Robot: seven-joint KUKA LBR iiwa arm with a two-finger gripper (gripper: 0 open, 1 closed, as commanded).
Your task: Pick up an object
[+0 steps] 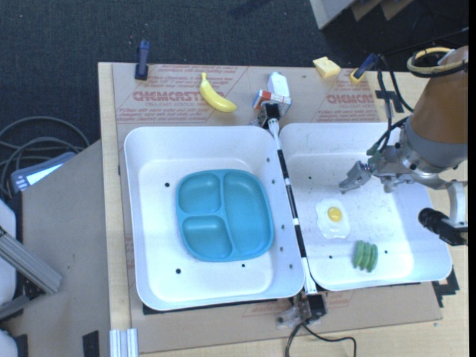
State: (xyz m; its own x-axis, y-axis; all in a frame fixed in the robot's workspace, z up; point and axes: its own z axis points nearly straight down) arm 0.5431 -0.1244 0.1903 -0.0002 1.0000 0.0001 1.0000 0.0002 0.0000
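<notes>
In the right bin [416, 270] lie a toy fried egg [332, 219] and a green pea pod [365, 255], both on the bin floor. My gripper [355, 178] hangs over the upper middle of this bin, above and a little right of the egg, pointing left. Nothing shows in its grasp. The grey arm with its orange band [445, 110] comes in from the right. The left bin [149, 199] holds a blue divided plate [223, 215].
Behind the bins on the cardboard bench lie a yellow banana [216, 95], a small white carton [276, 91], a yellow cheese wedge [326, 67] and a blue clip [142, 58]. A black clamp ridge [286, 192] separates the two bins.
</notes>
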